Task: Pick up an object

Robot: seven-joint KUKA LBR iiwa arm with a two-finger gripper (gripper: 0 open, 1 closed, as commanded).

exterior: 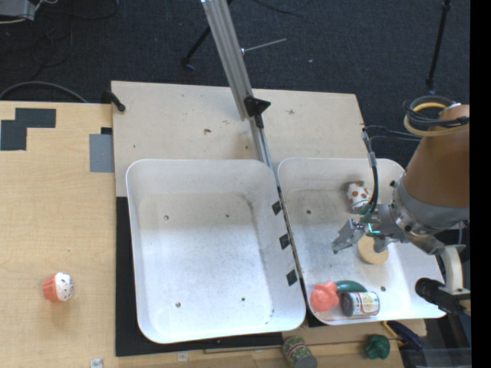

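White left bin (153,205) sits beside the right bin (322,182). Gripper (354,234) hovers over the right bin, fingers apart, clamping nothing. Tan disc (375,253) lies just beside it; jar (360,303) lies nearer the front rim.

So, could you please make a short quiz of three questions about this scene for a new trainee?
1. True or false: the gripper hangs over the right bin.
2. Which object lies nearest the bin's front rim? A) spotted ball B) jar C) tan disc
3. Fill in: the small orange and white toy lies on the wooden ____, outside both bins.

Key
1. True; it sits over the right bin, just left of the tan disc.
2. B; the jar lies on its side by the front rim, beside a pink object.
3. Table, left of the left bin.
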